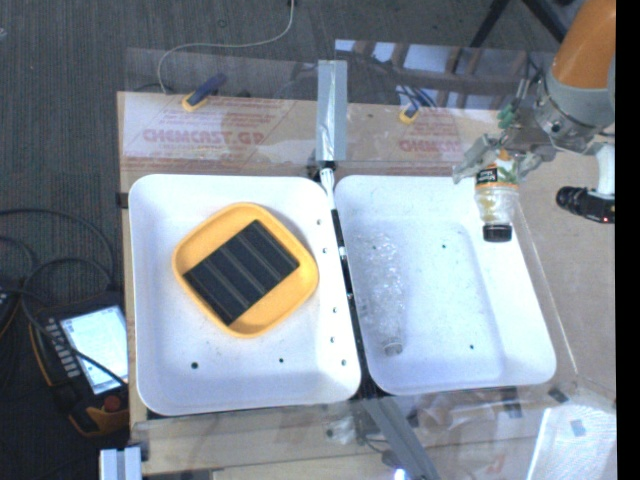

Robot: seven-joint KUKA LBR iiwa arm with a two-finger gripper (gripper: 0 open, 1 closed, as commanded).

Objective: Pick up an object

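I see a small bottle [495, 200] hanging cap-down over the right bin's [520, 358] far right corner, its upper end between the gripper's [503, 160] fingers, which are clenched on it. I judge the pick made and the lift in hand; next I need a steady rise without the bottle slipping. A clear bottle [380, 288] lies by that bin's left wall. A yellow dish [246, 269] fills the left bin's [160, 368] middle. The bottle's label is unreadable; the board [200, 136] behind reads "CHEMCAST".

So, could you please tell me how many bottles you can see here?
2: a clear plastic bottle lying in the right bin, and a small black-capped bottle hanging cap-down at the gripper above that bin's far right corner.
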